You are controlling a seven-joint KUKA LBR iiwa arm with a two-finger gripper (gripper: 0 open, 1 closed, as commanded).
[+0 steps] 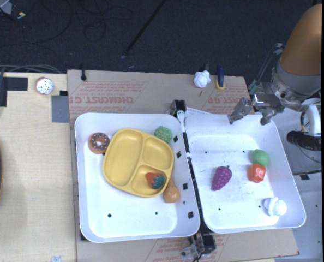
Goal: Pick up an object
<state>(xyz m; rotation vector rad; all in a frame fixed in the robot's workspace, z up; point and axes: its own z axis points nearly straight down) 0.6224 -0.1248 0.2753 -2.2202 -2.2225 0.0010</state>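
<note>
White bins, two, yellow plate, one, purple grapes, one, claw spread

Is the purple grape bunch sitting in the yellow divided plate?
No. The purple grape bunch lies on the floor of the right bin, while the yellow divided plate sits in the left bin.

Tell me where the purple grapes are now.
The purple grapes lie in the right bin, near its middle, left of the red-orange piece.
</note>
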